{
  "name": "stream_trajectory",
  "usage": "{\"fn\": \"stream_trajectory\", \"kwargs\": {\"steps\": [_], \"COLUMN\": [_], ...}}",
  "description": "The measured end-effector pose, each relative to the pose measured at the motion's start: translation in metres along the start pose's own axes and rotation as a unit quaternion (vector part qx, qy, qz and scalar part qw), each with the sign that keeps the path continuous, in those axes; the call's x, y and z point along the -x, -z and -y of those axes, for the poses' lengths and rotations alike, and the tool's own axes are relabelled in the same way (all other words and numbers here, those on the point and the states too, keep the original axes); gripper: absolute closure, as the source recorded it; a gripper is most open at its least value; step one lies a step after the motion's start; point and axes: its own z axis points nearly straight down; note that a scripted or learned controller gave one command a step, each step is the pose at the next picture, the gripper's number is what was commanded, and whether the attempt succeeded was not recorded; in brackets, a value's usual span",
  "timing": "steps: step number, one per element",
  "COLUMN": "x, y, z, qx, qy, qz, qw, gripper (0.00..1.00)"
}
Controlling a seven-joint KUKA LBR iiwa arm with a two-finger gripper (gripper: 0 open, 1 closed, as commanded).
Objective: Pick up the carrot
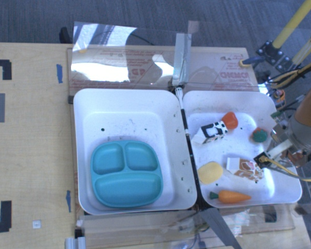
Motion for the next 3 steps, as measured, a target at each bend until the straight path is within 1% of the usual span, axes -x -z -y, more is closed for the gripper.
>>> {"fn": "stream_trajectory", "kwargs": {"steps": [1, 2, 3], "x": [-0.008, -0.050, -0.098], "y": [0.067, 0.089, 0.058], "z": [0.003, 0.041, 0.095], "qx": [0.003, 0.003, 0.000], "qy": [-0.064, -0.112, -0.111], "qz": [-0.002, -0.001, 0.002], "qw": [0.9979, 0.9937, 0.9938], "gripper": [1.00, 1.00, 1.00]}}
